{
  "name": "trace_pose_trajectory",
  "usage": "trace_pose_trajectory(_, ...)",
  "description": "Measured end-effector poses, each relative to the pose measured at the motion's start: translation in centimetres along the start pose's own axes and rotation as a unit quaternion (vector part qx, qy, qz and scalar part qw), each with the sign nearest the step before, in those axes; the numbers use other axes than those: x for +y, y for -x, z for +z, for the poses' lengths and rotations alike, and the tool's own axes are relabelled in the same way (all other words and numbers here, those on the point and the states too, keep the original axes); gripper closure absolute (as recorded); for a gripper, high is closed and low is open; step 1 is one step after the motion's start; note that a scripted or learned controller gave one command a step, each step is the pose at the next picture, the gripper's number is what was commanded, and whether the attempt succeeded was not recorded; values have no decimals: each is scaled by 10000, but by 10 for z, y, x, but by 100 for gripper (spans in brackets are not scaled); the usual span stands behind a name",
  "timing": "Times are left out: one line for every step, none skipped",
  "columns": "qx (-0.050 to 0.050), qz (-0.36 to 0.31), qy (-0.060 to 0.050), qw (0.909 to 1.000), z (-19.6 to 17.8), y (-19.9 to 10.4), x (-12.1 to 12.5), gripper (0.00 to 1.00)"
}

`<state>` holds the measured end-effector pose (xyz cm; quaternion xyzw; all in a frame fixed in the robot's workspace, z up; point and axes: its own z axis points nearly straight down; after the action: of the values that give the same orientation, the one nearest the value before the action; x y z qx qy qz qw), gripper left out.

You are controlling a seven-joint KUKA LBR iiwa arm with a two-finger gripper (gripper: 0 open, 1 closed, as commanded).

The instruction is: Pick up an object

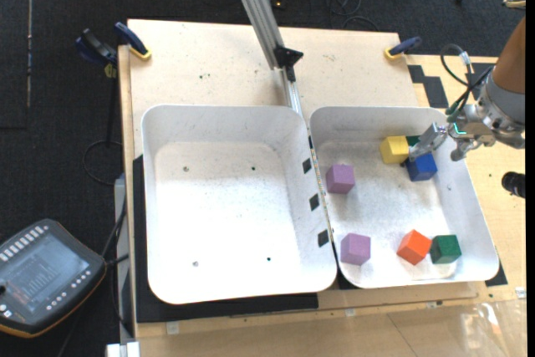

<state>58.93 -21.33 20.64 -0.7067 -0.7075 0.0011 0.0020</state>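
Right bin point(468, 205) with six cubes, pincer point(445, 142) spread wide above blue cube point(421, 167).

The grey arm entered from the right of the camera view, its orange band showing at the upper right edge, above the wrist. The wrist sloped down and to the left toward the right bin point(468, 205), crossing that bin's right wall near its far corner. The gripper point(441, 142) hung at the end of the wrist, over the far right part of that bin, its two fingers set apart, one nearer the bin's centre and one at the wall.
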Motion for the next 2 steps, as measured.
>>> trace_pose_trajectory(-8,-7,15,10000,-3,0,1,0)
trace_pose_trajectory(-3,12,-4,10000,54,9,1,0)
